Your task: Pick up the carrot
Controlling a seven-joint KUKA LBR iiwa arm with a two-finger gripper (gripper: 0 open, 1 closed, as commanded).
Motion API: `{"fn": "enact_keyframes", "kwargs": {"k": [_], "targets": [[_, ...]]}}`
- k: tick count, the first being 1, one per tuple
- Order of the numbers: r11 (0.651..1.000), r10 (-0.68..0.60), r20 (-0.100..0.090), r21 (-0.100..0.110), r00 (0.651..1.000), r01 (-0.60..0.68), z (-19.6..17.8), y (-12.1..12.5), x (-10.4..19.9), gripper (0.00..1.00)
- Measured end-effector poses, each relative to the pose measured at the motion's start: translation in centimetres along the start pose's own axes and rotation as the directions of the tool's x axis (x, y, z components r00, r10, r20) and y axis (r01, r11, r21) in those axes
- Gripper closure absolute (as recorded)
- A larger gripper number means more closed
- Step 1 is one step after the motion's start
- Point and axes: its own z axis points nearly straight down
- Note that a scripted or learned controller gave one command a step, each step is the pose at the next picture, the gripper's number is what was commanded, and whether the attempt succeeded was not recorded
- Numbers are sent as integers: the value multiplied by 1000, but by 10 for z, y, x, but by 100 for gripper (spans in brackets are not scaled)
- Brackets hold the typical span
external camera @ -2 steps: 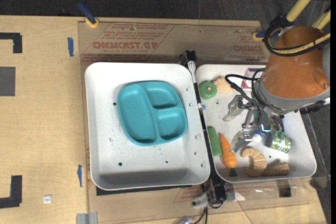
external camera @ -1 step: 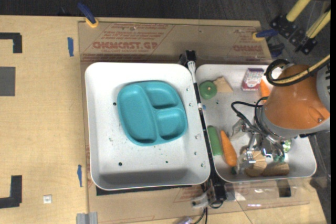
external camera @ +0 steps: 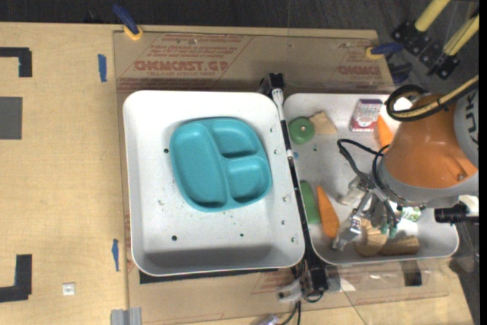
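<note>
The carrot (external camera: 328,211) is a short orange stick lying lengthwise in the right bin (external camera: 449,243), near its left wall and towards the front. My gripper (external camera: 348,232) hangs low over the bin, just right of the carrot's near end and apart from it. The grey wrist and its orange band (external camera: 426,152) cover the middle and right of that bin.
A long green piece (external camera: 308,199) lies along the carrot's left side. A tan wooden block (external camera: 389,243) sits right of the gripper. At the back are a round green item (external camera: 302,129), a pale block (external camera: 324,123) and a pink box (external camera: 366,115). A teal divided plate (external camera: 221,162) lies in the left bin (external camera: 144,186).
</note>
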Motion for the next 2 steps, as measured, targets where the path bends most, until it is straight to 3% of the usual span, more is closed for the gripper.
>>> {"fn": "enact_keyframes", "kwargs": {"k": [1,2], "targets": [[955,298,-2,-3,955,-298,0,-2,-1,0],[899,439,-1,-6,899,-439,0,-1,-2,0]]}}
